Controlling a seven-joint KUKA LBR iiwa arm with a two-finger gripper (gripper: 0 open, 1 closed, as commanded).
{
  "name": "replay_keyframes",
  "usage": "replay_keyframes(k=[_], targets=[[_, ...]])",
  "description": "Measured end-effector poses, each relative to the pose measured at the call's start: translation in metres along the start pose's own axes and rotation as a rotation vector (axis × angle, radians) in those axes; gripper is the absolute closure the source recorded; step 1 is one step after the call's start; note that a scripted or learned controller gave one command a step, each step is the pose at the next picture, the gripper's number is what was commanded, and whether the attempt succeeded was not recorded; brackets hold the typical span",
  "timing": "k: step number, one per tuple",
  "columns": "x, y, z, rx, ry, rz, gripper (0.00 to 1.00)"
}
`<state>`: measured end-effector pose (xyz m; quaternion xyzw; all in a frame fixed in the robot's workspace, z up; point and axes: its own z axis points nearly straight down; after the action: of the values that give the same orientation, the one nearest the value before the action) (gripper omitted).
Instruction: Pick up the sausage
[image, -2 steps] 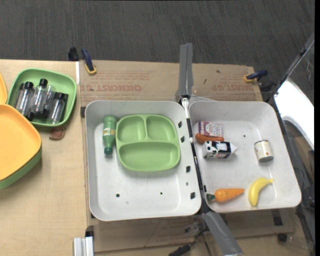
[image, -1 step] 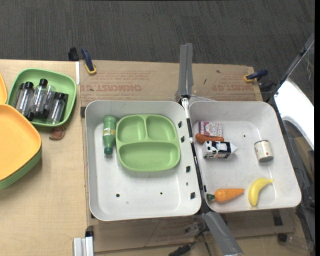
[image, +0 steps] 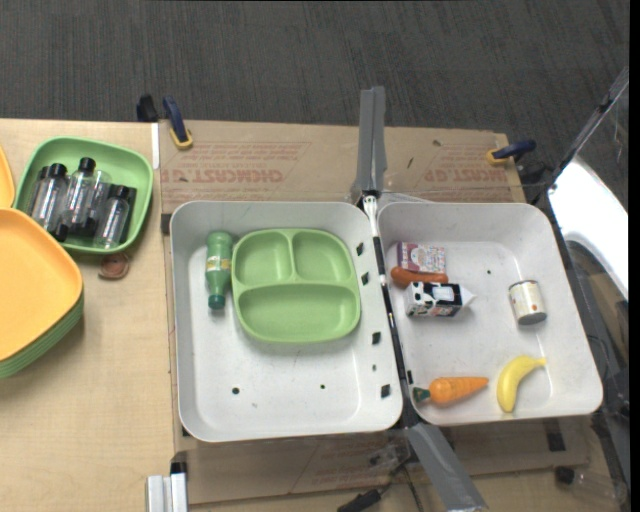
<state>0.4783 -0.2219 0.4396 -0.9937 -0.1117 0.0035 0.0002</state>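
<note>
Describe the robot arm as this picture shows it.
At the picture's right edge, a smooth, rounded, pale grey-white arm section with a glossy casing runs beside the shallow white right bin. It is overexposed, so any markings are unreadable. Above it slants a thin dark line, either a cable or a strut; I cannot tell which.

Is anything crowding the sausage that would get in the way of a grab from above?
Nothing lies on top of the sausage. It is hemmed in, though: the pink packet sits right behind it and the small black-and-white carton right in front.
</note>
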Motion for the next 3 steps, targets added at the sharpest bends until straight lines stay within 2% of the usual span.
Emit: replay_keyframes(k=[1,2,3], targets=[[0.0017,-0.0073,-0.0006,0.0,0.001,-0.001,1.0],[-0.0004,0.0005,0.0001,0.001,0.0,-0.279,1.0],[-0.0001,0.0002,-0.0004,-0.001,0.002,0.022,1.0]])
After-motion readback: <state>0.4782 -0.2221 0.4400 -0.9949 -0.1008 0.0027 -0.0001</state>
